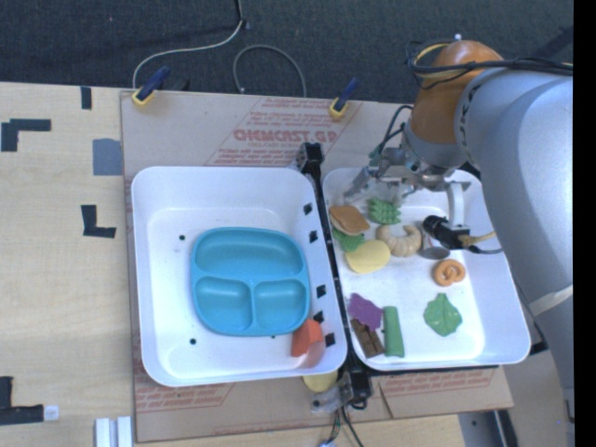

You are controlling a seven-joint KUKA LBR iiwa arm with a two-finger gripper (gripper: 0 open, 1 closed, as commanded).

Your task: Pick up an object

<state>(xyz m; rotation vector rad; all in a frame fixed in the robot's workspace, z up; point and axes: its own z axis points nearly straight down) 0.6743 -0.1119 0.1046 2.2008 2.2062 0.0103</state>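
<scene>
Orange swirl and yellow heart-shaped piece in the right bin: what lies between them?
In the camera view, a beige croissant-like piece lies between the yellow heart and orange swirl.

Two white bins, one blue tray, roughly ten toy foods (some overlapping)

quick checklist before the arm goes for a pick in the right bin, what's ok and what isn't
1. Gripper is over the right bin, near its far left corner: ok.
2. Something to pick lies close below it, a green leafy piece and a burger-like toy: ok.
3. Nothing between the fingers yet: cannot tell, the wrist hides them.
4. Targets are well apart: not ok, the burger-like toy, the yellow piece and the beige piece crowd together.
5. Easier lone targets exist, the orange swirl and the green lump: ok.
6. The left bin, with its blue divided plate, lies away from the arm: ok.
</scene>
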